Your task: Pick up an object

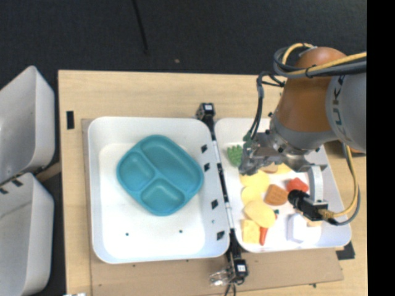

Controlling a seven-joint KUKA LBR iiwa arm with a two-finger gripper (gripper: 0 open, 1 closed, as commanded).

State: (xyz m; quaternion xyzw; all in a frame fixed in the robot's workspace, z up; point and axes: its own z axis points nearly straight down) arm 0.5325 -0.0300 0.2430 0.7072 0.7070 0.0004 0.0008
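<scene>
In the right bin (336,184), toward its far left corner, my hand (254,159) is down among the toy food, just beside a small green piece (234,155) near the divider between the bins. Nothing is lifted yet, as far as I can judge: the yellow pieces (259,196), the brown piece (276,195) and the red piece (298,184) all lie on the bin floor, so the whole pick is left to do. How my hand is set I cannot tell; my wrist hides it. The left bin (99,227) carries a teal divided plate (160,174).
</scene>
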